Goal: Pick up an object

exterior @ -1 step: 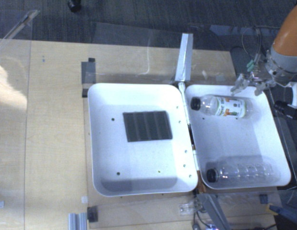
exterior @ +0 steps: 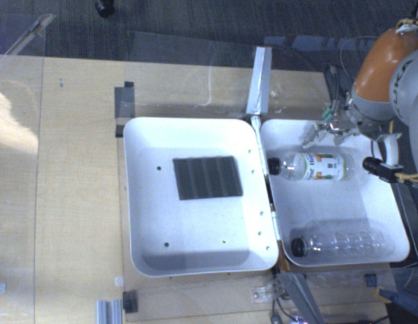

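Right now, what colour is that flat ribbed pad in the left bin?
Dark grey, almost black, with lengthwise ridges; the pad shows clearly in the overhead camera view.

No text can be read anywhere here. The one printed surface is the label (exterior: 323,167) wrapped around the clear bottle (exterior: 307,167) lying on its side in the right bin (exterior: 398,216); it shows white ground with orange and green patches, but the marks on it are too small and blurred to make out as letters, a brand or numbers. The second clear bottle (exterior: 340,242), nearer the front of that bin, carries no legible print.
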